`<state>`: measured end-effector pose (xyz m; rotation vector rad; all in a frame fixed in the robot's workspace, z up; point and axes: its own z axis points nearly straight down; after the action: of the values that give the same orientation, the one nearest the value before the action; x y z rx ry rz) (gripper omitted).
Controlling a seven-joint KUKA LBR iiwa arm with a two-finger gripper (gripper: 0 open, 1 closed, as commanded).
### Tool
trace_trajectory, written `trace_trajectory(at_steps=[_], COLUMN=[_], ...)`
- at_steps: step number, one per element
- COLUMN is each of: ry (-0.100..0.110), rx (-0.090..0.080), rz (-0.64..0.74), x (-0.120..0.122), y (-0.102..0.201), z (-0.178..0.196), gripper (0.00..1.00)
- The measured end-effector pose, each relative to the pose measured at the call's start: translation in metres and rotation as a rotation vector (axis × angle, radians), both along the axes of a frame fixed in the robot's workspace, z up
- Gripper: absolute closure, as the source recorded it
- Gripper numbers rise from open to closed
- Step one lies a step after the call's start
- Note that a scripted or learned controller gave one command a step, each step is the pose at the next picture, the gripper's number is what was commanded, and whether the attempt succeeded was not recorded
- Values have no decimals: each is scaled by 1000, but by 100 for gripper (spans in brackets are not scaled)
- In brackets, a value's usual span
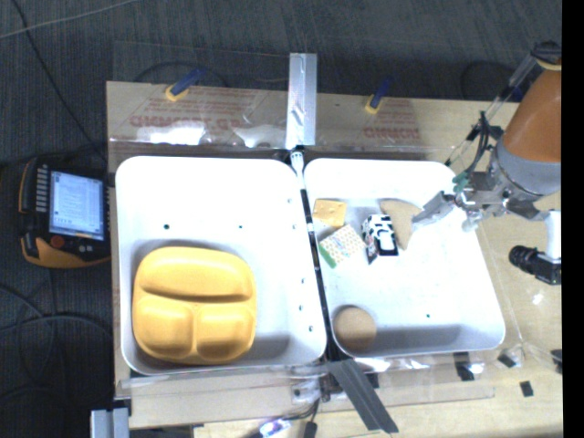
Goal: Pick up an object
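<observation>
Over the right bin's (493, 308) far right corner hangs the hand (425, 215); whether it is released or clenched cannot be told. Just beside it lie a tan piece (398, 212), a black-and-white object (380, 234), a yellow block (329, 212) and a patterned card (341, 244). A brown ball (354, 324) sits at that bin's near wall.

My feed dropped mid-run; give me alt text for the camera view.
The gripper hovers over the right bin, by a cluster of small items near its top left; a brown ball sits below. The left bin holds a large yellow object.
</observation>
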<state>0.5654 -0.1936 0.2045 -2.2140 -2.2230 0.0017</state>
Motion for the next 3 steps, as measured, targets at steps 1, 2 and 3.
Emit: trace_trajectory(at_steps=[1,2,3], ry=[-1,-18,-42], rx=[-4,-8,-24], rz=[166,382,370], x=[37,51,42], y=[35,44,64], z=[-9,-99,-101], gripper=[0,0,0])
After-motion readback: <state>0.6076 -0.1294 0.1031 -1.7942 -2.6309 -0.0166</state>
